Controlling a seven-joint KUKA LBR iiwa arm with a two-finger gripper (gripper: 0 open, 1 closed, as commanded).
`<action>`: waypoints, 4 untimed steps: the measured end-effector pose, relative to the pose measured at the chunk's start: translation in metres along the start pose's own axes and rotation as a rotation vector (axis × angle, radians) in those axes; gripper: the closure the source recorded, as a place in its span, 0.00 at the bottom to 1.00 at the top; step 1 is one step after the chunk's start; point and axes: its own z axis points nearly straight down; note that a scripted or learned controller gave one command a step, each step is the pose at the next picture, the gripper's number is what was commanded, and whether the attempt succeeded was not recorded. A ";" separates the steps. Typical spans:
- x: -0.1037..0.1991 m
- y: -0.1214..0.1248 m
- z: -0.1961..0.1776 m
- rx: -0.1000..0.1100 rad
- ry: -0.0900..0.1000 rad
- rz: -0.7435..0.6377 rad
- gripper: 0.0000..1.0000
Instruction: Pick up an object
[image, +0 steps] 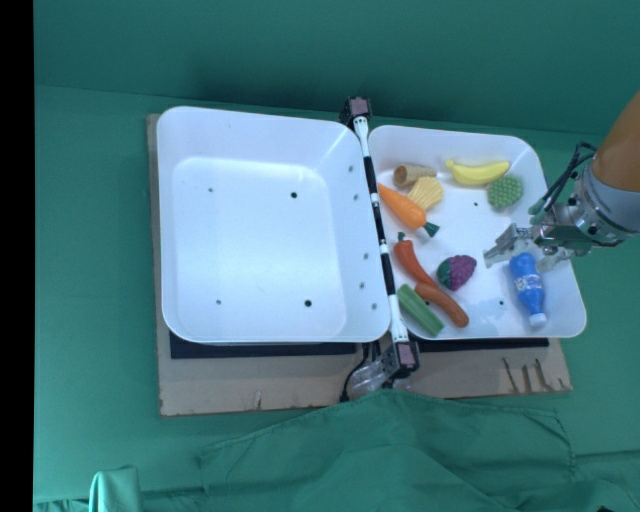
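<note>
The right bin (560, 325) holds several toy foods. Among them are a yellow banana (477, 172), a green bumpy ball (505, 190), a corn piece (427, 192), a carrot (405, 208), purple grapes (457, 270), a green cucumber (420, 310) and a blue bottle (527, 285). My gripper (505, 245) reaches in from the right and hovers over the bin's right half. It sits just above the blue bottle and to the right of the grapes. It looks open, with nothing between its fingers.
The left bin (180, 140) lies beside the right one, and a black-and-white divider bar (378, 230) runs between them. A red-orange chili (408, 258) and an orange sausage shape (443, 303) lie near the divider. Green cloth (400, 450) bunches at the front.
</note>
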 end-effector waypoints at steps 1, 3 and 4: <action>-0.001 0.001 -0.012 -0.006 -0.003 0.004 1.00; -0.020 0.074 -0.114 -0.009 -0.003 -0.002 1.00; -0.020 0.085 -0.138 -0.007 -0.003 -0.001 1.00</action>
